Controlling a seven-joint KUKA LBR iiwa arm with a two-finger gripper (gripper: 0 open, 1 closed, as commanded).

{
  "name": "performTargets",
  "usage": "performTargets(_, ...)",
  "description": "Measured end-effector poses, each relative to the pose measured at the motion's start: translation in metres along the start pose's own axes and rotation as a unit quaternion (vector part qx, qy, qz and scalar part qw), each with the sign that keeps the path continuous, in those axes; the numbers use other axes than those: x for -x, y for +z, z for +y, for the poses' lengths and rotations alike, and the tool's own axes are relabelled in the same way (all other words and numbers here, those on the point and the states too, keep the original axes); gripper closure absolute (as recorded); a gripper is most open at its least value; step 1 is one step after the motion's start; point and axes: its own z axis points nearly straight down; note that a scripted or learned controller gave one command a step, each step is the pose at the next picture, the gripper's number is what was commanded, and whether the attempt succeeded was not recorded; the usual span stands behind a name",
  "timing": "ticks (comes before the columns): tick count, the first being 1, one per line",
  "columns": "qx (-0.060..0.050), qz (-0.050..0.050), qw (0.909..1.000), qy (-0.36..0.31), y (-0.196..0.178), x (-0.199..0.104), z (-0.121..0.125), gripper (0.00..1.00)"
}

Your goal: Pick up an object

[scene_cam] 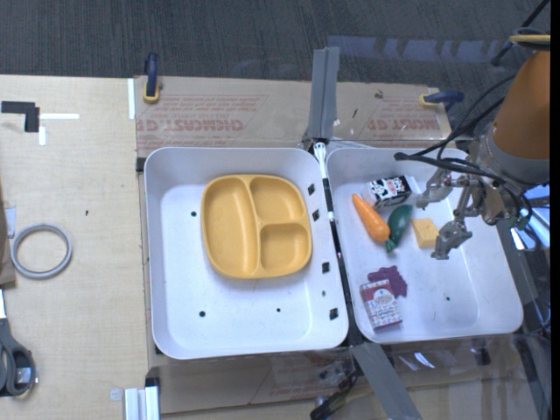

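Camera view had the gripper (445,217) at frame right, fingers seemingly parted and holding nothing, beside the cheese block (425,233)

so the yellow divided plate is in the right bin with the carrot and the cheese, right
Not quite. The camera view shows the yellow divided plate alone in the left bin. The carrot and the cheese are indeed in the right bin.
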Motion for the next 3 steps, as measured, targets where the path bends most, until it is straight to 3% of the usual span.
performTargets(1, 0.000, -0.001, 0.9739, 0.227, 0.130, 0.048, 0.017, 0.00)
performTargets(2, -0.001, -0.003, 0.9743, 0.225, 0.120, 0.049, 0.018, 1.00)
performTargets(3, 0.000, -0.002, 0.9494, 0.314, 0.030, 0.097, 0.066, 1.00)
